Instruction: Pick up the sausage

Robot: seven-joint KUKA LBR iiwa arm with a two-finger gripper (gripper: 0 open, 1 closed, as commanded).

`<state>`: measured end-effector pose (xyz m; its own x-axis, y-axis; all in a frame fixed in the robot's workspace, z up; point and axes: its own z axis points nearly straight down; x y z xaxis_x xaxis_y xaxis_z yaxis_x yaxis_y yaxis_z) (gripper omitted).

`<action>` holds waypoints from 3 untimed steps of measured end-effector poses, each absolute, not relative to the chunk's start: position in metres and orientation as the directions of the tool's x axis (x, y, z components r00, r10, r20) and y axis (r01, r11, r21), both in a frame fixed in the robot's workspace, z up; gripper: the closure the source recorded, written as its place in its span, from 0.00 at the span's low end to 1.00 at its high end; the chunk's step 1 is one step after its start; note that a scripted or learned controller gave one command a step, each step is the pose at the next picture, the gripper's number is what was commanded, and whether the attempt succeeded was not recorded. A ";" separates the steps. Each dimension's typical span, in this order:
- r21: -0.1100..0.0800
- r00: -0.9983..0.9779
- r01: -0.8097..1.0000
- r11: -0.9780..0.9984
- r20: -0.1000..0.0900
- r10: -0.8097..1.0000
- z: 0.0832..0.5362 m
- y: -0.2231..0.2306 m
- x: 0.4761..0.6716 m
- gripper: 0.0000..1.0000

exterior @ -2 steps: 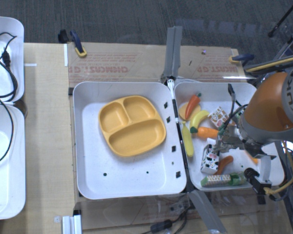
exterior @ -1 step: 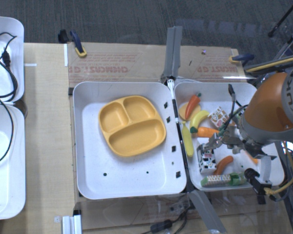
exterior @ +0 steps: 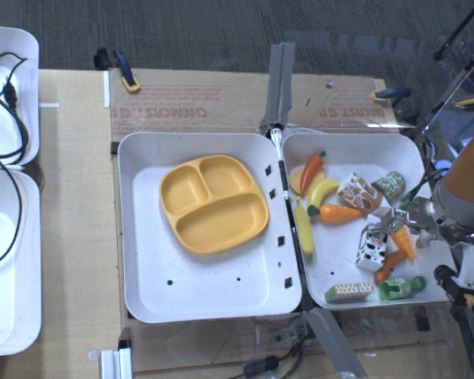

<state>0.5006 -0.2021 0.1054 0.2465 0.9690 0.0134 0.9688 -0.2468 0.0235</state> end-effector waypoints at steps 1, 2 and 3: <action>0.039 0.132 0.991 -0.132 -0.010 0.991 0.106 -0.188 0.488 0.00; 0.034 0.194 0.980 -0.194 -0.005 0.981 0.105 -0.129 0.486 0.00; 0.028 0.162 0.986 -0.162 0.004 0.987 0.105 -0.186 0.489 0.00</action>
<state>0.4891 -0.1859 0.1049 0.1622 0.9867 0.0039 0.9863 -0.1623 0.0284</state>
